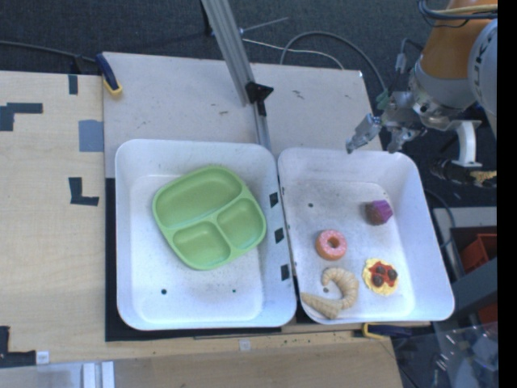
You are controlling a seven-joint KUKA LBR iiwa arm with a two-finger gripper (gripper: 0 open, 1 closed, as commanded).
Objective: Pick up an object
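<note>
Above the right bin's [420, 186] far rim, my gripper [378, 138] hangs open, empty; the small purple piece [378, 212] looks light, graspable across its middle.

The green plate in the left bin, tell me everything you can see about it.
The green plate is a light green, rounded-square tray that looks like moulded plastic, divided into three compartments: one long section along its upper left and two smaller ones at its lower right. Nothing lies in any of them. It sits flat on the floor of the left bin, turned at an angle to the bin's walls, nearer the far wall and touching nothing else.
</note>
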